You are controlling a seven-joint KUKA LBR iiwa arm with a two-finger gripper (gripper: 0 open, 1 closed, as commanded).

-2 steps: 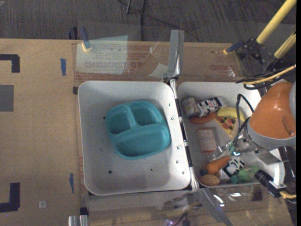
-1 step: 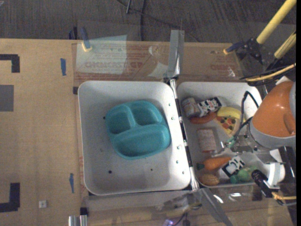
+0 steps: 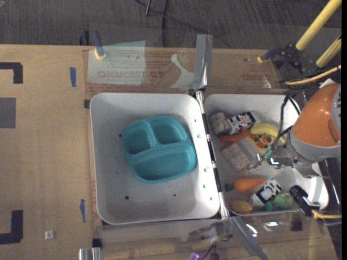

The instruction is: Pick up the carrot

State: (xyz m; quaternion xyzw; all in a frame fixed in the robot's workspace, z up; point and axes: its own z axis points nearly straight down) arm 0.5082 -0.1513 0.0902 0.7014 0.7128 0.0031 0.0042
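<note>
The arm (image 3: 317, 126) hangs over the right bin (image 3: 287, 99), its orange band bulking above the wrist, and the gripper (image 3: 274, 158) sits low among the clutter. Whether the fingers are spread or closed cannot be told; the wrist hides them.

The carrot (image 3: 248, 184) lies just below and to the left of the fingers, near but apart, stretched across the bin floor with its green end toward the divider. Nothing is seen between the fingers.

Plenty could go wrong. The carrot is boxed in: a black-and-white toy (image 3: 269, 191) touches its right end, a brownish piece (image 3: 241, 206) sits just beyond it, and a pale packet (image 3: 235, 157) lies left of the fingers. A descent slightly off line could pinch a neighbour instead, or nudge the carrot so it rolls away. It tapers, so a grip near the thin end may slip.

The teal tray (image 3: 158, 149) waits far left in the other bin (image 3: 103, 161).
</note>
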